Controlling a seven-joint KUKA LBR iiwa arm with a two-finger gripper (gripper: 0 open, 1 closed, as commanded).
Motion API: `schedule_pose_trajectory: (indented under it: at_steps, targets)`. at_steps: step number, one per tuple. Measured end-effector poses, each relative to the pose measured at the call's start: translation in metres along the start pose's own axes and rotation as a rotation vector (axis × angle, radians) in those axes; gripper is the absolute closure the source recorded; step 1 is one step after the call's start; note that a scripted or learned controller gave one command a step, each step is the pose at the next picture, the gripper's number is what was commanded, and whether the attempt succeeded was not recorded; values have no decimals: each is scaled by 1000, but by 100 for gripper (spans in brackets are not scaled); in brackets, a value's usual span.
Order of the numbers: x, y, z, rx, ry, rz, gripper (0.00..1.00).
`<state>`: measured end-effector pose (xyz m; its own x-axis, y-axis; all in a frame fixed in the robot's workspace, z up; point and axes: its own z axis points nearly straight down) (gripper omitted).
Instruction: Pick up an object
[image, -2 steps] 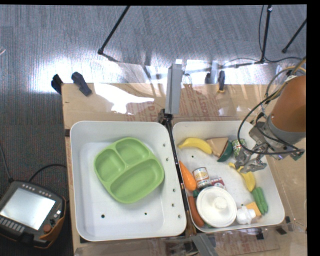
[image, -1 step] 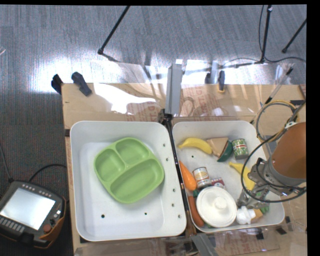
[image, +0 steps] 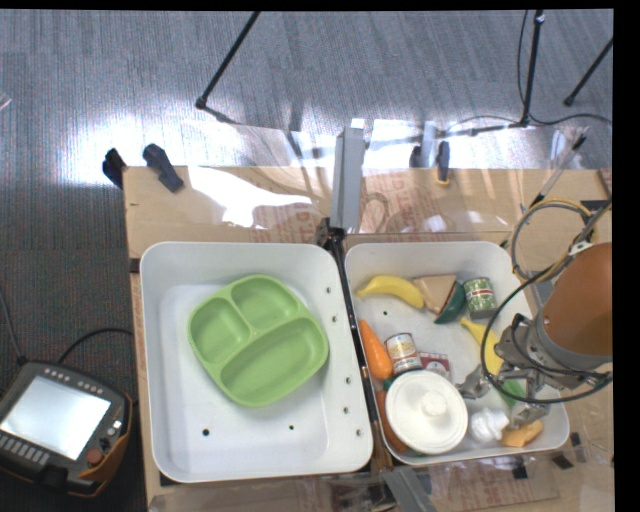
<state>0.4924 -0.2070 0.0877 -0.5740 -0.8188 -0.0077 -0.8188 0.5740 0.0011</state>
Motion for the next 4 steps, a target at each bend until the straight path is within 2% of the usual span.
schedule_pose_trajectory:
  at_steps: [1,2,3,4]
  targets:
    - [-3,1,-9,-2,0,-4,100]
    - [-2,0,-8,-1,1,-4,0]
    - [-12,-5,0,3,5,-41,0]
    - [-15,-5,-9,2,1,-42,100]
